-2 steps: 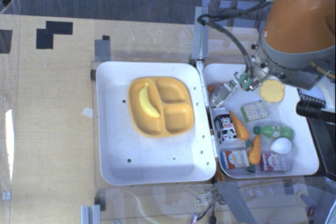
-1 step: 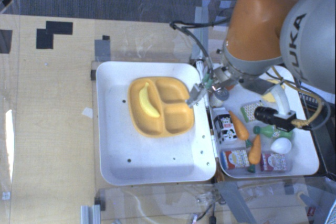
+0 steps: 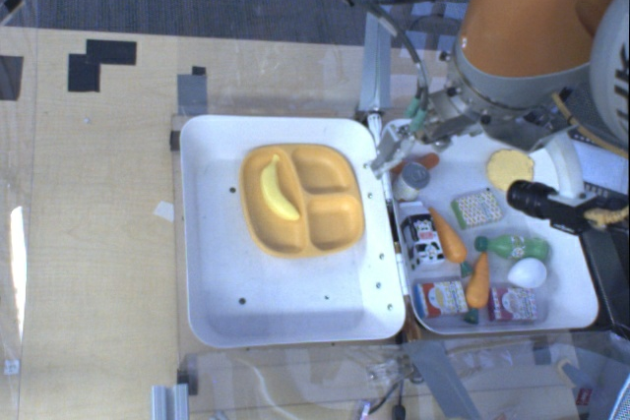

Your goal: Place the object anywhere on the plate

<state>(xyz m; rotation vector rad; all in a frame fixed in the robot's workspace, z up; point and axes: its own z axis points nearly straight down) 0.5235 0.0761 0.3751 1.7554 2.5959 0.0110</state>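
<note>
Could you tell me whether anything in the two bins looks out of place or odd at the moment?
Nothing stands out. A banana lies neatly in the left section of the yellow plate in the left bin. The right bin is crowded with toy groceries, including two carrots and an egg, but nothing looks spilled or damaged.

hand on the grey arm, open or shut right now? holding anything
Hand: cannot be told whether open or shut. It sits at the top left corner of the right white bin, and nothing visible is held in it.
</note>
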